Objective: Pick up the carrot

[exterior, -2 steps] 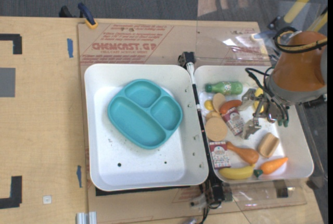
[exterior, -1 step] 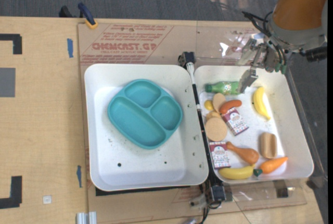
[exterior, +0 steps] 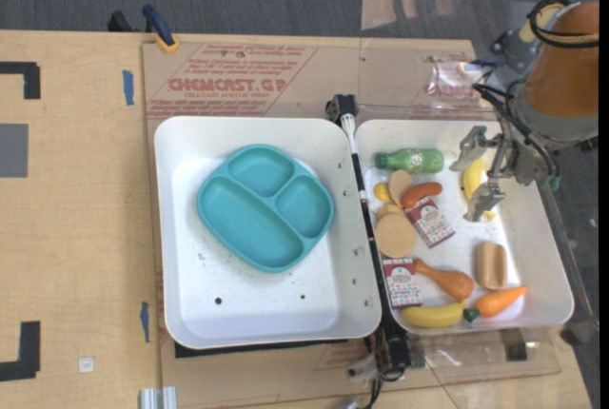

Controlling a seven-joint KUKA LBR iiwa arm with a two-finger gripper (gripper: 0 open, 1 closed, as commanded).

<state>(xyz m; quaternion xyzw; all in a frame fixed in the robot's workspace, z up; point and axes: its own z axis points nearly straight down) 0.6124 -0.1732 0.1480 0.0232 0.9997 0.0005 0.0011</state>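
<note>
The carrot [exterior: 499,301] is seen lying in the right bin [exterior: 557,255], at its near right corner, with the green stem end pointing left toward a banana [exterior: 433,315] that lies along the near wall. A chicken drumstick [exterior: 443,279] is found just behind the banana, and a hot dog bun [exterior: 491,264] just behind the carrot. The tool [exterior: 487,174] is held over the far right part of the same bin, well apart from the carrot, with its fingers spread open and nothing between them. A second, smaller banana [exterior: 473,177] lies just beside the tool. A green bottle [exterior: 411,159] is laid along the far wall. In the left bin [exterior: 181,226] a teal divided plate [exterior: 265,206] is set. Both bins are carried by the table [exterior: 67,236].
</note>
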